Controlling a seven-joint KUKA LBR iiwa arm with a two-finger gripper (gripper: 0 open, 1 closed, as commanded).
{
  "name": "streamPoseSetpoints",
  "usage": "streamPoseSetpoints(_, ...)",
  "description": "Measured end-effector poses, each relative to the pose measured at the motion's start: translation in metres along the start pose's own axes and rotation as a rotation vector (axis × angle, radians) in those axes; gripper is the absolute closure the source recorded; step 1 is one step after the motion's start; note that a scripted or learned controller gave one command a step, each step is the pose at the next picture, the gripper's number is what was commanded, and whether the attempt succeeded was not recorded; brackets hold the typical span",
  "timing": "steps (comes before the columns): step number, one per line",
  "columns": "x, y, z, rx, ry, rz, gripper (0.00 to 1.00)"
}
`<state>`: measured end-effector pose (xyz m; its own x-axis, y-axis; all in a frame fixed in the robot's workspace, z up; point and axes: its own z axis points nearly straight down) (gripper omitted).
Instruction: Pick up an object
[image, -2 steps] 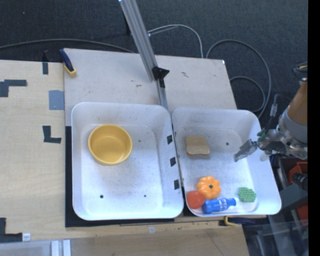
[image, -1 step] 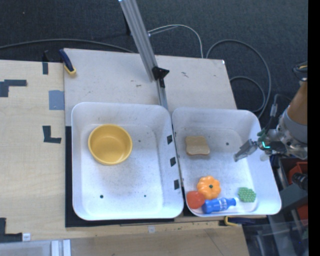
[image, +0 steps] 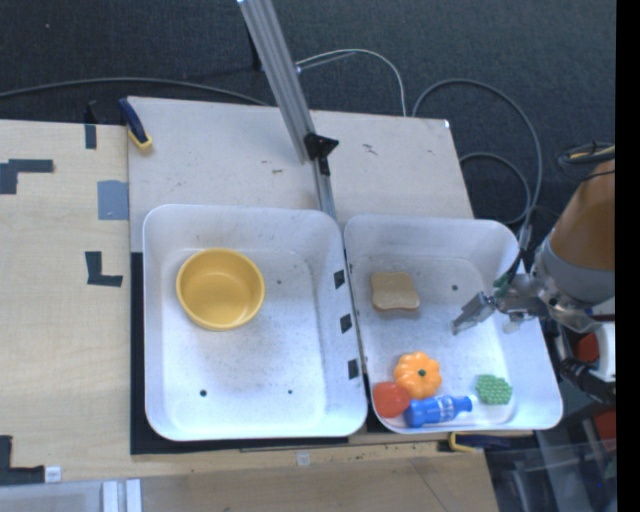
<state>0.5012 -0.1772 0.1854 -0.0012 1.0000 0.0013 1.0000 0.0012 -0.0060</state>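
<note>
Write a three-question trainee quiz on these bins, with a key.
1. True or false: the yellow bowl sits in the left bin.
2. Which lies nearest the bottle? A. bread B. pumpkin C. bowl
3. Fill in: the gripper is over the ____ bin.

Key: 1 true; 2 B; 3 right.
</note>
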Motion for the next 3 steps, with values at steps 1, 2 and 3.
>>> streamPoseSetpoints(1,0.001,-0.005,0.064,0.003,0.001,0.001,0.0)
streamPoseSetpoints(2,0.001,-0.005,0.096,-0.006,-0.003,0.001,0.0)
streamPoseSetpoints(3,0.002,-0.005,0.085,-0.005,0.0,-0.001,1.0)
